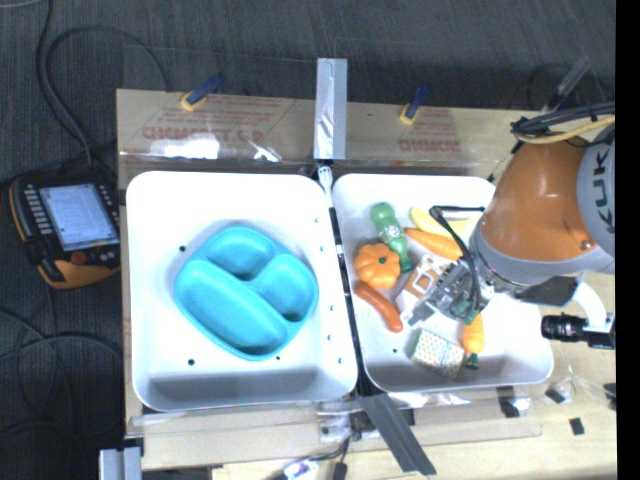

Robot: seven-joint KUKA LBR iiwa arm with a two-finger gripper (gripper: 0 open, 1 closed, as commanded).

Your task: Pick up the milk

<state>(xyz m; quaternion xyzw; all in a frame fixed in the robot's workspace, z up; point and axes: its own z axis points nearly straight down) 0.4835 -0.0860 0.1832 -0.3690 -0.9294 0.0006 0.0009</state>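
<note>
From above, we see the pincer [443, 301] low in the right bin [520, 363]; we cannot tell how it stands. The milk [425, 274], a small white carton, lies just up-left of it, partly under it, seemingly touching. Left of the pincer sit a pumpkin [377, 264] and a chili [380, 306]; below it a speckled box [436, 349]. The left bin [150, 368] holds a blue tray [245, 290].
</note>
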